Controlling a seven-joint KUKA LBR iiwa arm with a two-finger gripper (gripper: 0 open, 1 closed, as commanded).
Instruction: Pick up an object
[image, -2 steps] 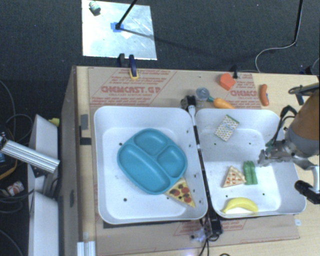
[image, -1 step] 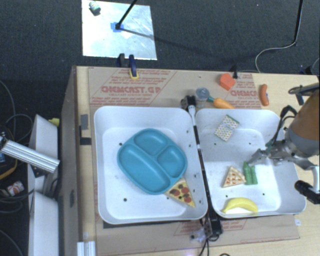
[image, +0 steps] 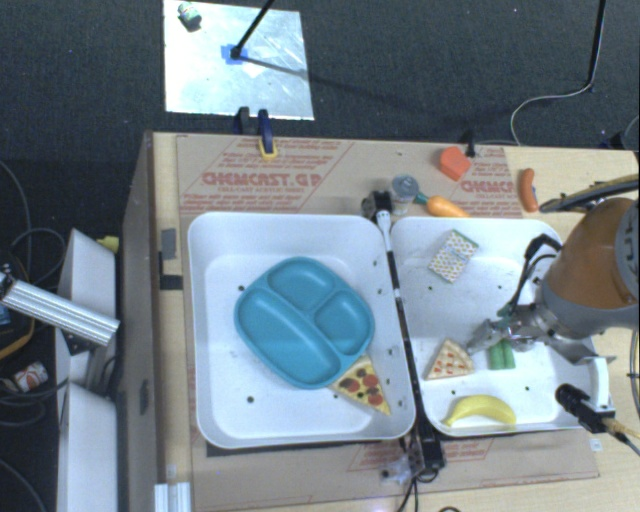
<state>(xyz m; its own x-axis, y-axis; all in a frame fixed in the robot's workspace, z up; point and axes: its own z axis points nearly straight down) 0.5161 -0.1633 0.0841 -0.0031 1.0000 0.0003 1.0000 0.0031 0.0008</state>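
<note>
In the right bin (image: 480, 240) lie a checkered square cracker (image: 453, 255), a triangular sandwich slice (image: 449, 360), a small green block (image: 500, 356) and a yellow banana (image: 479, 410). My gripper (image: 503, 338) hangs low over the right bin, right above the green block and just right of the sandwich slice. The grey arm with its orange band (image: 595, 260) comes in from the right and covers part of the bin's right side. Nothing is visibly lifted off the bin floor.
The left bin (image: 225, 250) holds a blue divided plate (image: 300, 320) and a pizza slice (image: 362, 384) near its front right corner. Behind the bins on the bench lie an orange block (image: 454, 163), a carrot (image: 441, 206) and a sausage (image: 527, 189).
</note>
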